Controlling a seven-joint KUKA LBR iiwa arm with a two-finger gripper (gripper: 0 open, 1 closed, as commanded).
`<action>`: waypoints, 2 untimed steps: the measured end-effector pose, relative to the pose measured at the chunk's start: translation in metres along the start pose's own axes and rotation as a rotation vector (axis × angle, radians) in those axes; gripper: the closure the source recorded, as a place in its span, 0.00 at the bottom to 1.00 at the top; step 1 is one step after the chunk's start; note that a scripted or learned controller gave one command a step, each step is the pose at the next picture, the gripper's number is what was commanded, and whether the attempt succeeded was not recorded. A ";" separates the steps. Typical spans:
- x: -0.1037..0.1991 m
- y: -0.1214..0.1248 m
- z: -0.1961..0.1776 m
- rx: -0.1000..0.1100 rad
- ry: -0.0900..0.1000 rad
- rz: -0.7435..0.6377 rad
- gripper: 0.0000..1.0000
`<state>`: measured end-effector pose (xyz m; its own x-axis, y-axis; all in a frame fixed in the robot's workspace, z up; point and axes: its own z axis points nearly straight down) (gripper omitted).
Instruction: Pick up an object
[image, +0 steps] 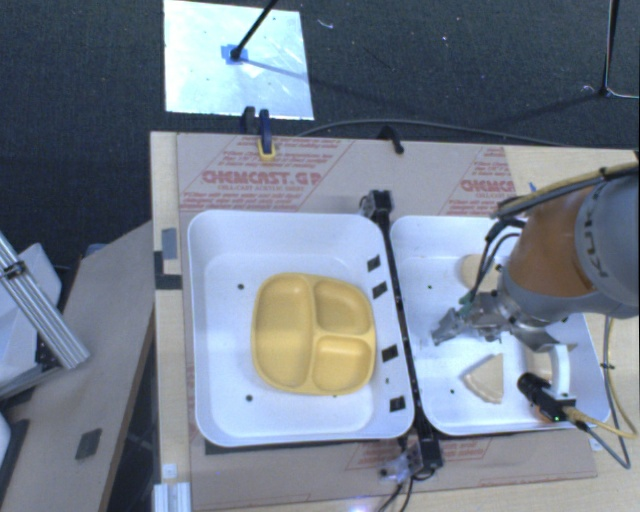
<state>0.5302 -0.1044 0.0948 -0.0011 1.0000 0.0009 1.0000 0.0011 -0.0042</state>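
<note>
In the right bin a tan wedge-shaped piece lies near the front. A pale round piece sits toward the back, partly covered by the arm. My gripper hangs low over the middle of the right bin's floor, pointing left. It is a little up and to the left of the wedge and in front of the round piece. It touches neither, and nothing shows in it. The grey arm with its orange band comes in from the right.
The left bin holds a yellow divided plate with three compartments. A black divider with clips runs between the bins. Cardboard sheeting covers the bench behind them.
</note>
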 end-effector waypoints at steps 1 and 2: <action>0.000 0.002 -0.014 -0.006 -0.001 -0.001 1.00; -0.009 0.000 -0.061 -0.010 -0.003 0.001 1.00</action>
<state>0.5308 -0.1131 0.1560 0.0002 1.0000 -0.0016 1.0000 -0.0002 0.0062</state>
